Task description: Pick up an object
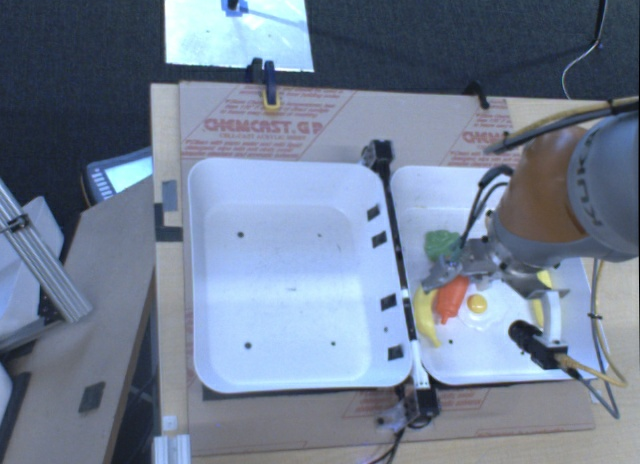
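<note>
My gripper (455, 272) hangs low in the right bin (420, 187), near that bin's left side. Directly under and in front of it lies an orange carrot (452, 299), its upper end hidden by the gripper. A green leafy piece (439, 244) sits just behind the gripper. A yellow banana (427, 321) lies to the carrot's left against the bin wall. A fried egg (477, 305) with a yellow yolk rests to the carrot's right. Another yellow piece (539, 307) shows partly under the wrist.
The left bin (210, 282) stands beside the right one, with a black divider strip (392, 252) between them. The grey arm with its orange band (545, 192) covers the right bin's far right part. Clamps (268, 87) hold the cardboard at the back.
</note>
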Controlling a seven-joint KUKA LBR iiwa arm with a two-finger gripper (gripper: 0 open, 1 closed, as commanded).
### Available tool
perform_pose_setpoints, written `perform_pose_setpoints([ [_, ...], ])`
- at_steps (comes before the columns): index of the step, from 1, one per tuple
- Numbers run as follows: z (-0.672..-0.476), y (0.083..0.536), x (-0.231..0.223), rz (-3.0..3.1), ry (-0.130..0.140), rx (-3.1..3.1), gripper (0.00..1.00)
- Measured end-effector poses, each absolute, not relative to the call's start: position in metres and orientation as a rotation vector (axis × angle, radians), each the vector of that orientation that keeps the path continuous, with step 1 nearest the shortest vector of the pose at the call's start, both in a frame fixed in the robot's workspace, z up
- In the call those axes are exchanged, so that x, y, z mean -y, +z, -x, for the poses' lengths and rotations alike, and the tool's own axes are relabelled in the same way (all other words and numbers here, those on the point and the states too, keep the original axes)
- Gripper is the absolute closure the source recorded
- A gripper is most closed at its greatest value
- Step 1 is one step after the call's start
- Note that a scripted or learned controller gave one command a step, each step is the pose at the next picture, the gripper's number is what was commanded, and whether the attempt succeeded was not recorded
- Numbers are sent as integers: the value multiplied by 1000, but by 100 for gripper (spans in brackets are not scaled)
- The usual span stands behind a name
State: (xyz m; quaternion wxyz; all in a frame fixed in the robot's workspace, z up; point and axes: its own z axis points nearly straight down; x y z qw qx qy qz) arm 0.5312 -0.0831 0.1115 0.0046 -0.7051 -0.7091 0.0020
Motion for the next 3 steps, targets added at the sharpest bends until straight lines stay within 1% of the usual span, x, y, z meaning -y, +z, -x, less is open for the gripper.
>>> perform_pose_setpoints([
  [1,-535,129,86,2220,-4,2227,100],
  [2,-560,201,16,2212,-14,2238,100],
  [3,-484,266,128,2240,-1,2214,100],
])
